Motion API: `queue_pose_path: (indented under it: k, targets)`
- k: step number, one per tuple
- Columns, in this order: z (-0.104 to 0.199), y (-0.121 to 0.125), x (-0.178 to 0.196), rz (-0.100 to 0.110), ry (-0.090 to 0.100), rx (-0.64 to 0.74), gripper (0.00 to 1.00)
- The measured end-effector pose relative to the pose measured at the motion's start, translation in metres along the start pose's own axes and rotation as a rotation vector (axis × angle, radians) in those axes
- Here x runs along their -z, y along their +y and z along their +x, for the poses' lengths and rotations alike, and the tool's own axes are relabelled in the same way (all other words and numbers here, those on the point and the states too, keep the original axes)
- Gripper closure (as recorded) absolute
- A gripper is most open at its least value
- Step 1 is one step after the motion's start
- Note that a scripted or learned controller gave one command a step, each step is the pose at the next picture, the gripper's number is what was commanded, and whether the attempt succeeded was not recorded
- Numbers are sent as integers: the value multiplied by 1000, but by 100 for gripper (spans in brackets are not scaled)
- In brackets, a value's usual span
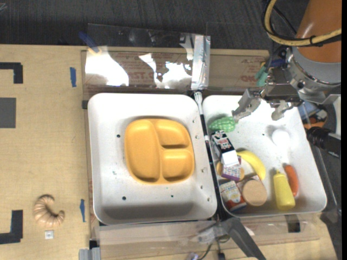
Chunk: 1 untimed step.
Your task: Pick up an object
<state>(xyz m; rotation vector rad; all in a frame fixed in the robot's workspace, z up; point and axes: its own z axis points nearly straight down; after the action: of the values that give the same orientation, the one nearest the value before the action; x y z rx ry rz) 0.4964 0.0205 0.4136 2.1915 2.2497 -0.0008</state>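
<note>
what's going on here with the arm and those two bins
A grey robot arm reaches in from the right, its claw open above the far end of the right bin with nothing between its fingers. That bin holds a pile of toy food along its near and left side: a green item, a banana, a yellow bottle, a carrot and some small cartons. The left bin holds a yellow divided plate. A croissant lies on the bench outside the bins.

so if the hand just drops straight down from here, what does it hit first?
Probably bare floor of the right bin, near a pale round patch. The hand hangs open above it, the green object off to the side. Depth is uncertain.
</note>
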Motion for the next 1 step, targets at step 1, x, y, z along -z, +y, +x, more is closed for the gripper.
queue_pose_path:
  k: [1]
  targets:
    - [1, 1, 11, -3, -1, 2, 100]
